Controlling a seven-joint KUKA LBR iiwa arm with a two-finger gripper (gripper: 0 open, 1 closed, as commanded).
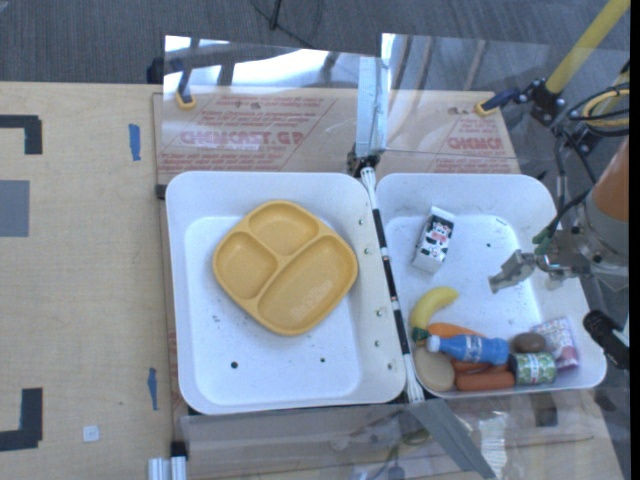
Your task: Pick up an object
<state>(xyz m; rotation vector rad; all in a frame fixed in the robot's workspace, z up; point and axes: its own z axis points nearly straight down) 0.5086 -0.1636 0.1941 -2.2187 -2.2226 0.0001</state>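
Observation:
My gripper [507, 271] hangs over the right side of the right bin [470, 193], open, with nothing between its fingers. A small white carton with black marks [433, 238] lies to its left in the bin's middle. Along the bin's front lie a yellow banana [432, 305], a blue and white bottle [468, 347], an orange carrot [456, 330], a red sausage [482, 379], a green can [535, 368], a brown lump [528, 343] and a pink packet [560, 340]. The gripper is above and behind this pile, touching none of it.
The left bin [200, 298] holds a yellow divided plate [285, 266]. A metal divider [385, 278] runs between the bins. Clear panels [370, 98] stand behind both bins. Cables and a yellow bar [590, 38] crowd the upper right.

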